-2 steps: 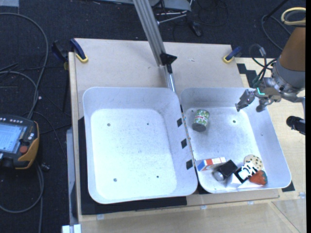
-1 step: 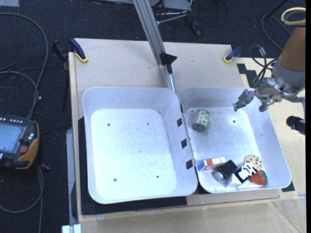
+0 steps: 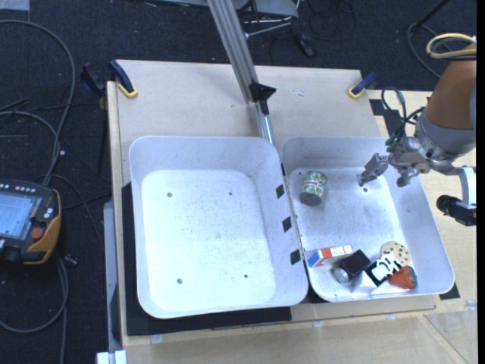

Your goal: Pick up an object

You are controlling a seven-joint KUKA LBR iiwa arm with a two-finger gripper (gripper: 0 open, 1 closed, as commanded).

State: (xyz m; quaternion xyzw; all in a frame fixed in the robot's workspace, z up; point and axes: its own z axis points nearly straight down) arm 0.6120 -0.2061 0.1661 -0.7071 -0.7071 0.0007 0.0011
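The gripper (image 3: 386, 169) hangs at the upper right of the right bin (image 3: 345, 149), fingers apart with nothing between them. Just left of it, at middle height in the frame, a small green-labelled can (image 3: 313, 187) lies alone. Toward the lower right a cluster sits together: a red-and-blue box (image 3: 328, 255), a black piece (image 3: 354, 265) and a red fruit-like toy (image 3: 403, 278). This looks like the approach step; next the arm must choose a target, centre above it and descend.
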